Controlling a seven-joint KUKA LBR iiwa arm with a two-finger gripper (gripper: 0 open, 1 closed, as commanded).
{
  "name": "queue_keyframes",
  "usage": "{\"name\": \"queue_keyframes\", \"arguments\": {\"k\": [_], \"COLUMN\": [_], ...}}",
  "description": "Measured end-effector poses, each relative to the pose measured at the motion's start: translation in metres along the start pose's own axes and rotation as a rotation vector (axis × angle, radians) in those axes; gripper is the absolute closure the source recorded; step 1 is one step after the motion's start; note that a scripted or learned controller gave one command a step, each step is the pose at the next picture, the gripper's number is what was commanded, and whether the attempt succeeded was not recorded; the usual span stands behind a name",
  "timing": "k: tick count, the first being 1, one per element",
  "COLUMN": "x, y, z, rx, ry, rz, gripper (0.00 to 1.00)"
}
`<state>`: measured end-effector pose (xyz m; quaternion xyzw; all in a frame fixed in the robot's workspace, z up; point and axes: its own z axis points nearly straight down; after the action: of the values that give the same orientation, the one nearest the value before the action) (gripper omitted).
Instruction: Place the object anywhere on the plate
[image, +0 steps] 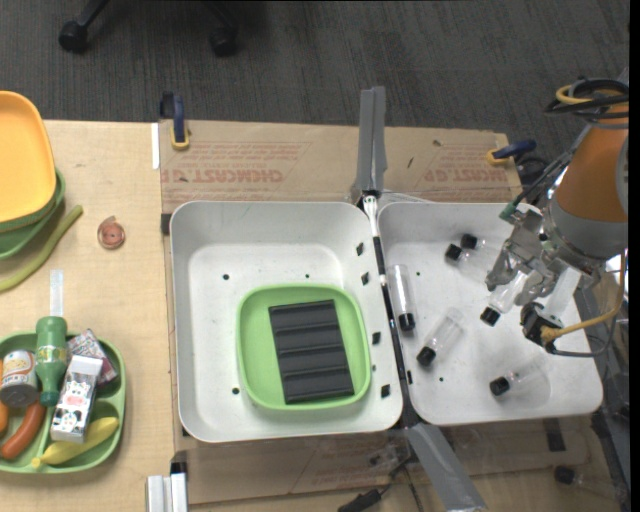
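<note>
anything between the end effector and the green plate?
Yes. In the camera view, a clear vial with a black cap lies by the divider between the bins, between the end effector and the green plate.
</note>
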<state>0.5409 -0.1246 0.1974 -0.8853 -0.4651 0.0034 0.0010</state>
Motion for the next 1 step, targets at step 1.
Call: {"name": "queue_keyframes", "arguments": {"k": [1], "x": [0.0], "y": [0.0001], "z": [-0.0002], "rx": [0.0], "ry": [0.0], "rz": [0.0], "gripper": [0.0]}}
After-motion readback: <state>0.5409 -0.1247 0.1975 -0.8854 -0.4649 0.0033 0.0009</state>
